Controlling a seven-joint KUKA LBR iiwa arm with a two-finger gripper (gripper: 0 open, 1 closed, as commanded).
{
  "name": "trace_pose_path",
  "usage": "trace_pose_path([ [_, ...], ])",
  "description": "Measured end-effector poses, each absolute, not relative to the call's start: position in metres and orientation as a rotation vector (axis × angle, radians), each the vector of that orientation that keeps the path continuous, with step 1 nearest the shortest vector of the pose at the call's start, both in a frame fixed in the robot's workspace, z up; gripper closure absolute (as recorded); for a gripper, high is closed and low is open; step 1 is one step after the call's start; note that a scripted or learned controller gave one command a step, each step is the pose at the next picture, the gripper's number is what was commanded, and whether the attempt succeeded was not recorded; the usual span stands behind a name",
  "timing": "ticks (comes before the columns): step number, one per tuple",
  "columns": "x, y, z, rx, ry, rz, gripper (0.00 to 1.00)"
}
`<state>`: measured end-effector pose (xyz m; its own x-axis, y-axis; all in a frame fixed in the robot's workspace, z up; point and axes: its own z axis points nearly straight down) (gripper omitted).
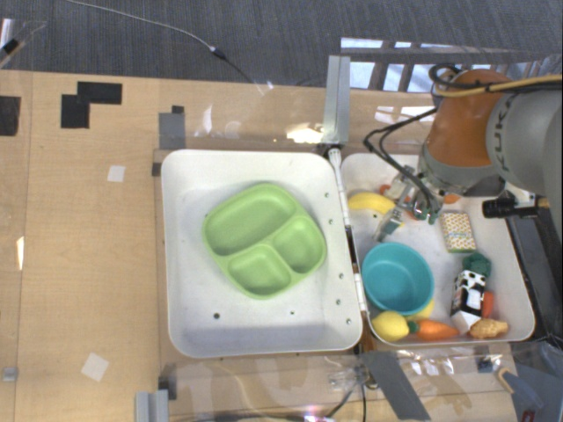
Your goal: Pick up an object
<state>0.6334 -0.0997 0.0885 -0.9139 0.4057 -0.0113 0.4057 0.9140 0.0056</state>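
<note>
- The grey arm (519, 139) with its orange band comes in from the right and bends down over the right bin (526, 310), its hand (398, 218) hanging low above the bin's upper left part.
- The hand's slim fingers (388, 228) point down and to the left; from where I stand nothing sits between them, and I cannot tell whether they are spread or closed.
- Just to the hand's left lies a yellow banana (369, 203), close by the fingertips; whether they touch it I cannot make out.
- Just below the hand sits a teal bowl (398, 277), open side up.
- To the hand's right lies a small patterned packet (458, 231), and below that a dark green thing (477, 265) and a black-and-white cow-patterned toy (471, 292).
- Further below the hand, along the bin's near edge, lie a lemon (391, 326), an orange carrot (435, 330) and a tan lumpy piece (489, 328).
- Well to the hand's left, in the left bin (193, 323), rests a green divided plate (264, 238) with three compartments.
- Both bins stand side by side on the pale wooden counter (79, 262).
</note>
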Motion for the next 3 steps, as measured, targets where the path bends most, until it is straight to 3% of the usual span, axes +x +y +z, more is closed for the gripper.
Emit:
trace_pose_path([
  [2, 0.632, -0.083, 0.089, 0.947, 2.983, 0.005, 0.0],
  [3, 0.615, -0.084, 0.089, 0.945, 2.983, 0.004, 0.0],
])
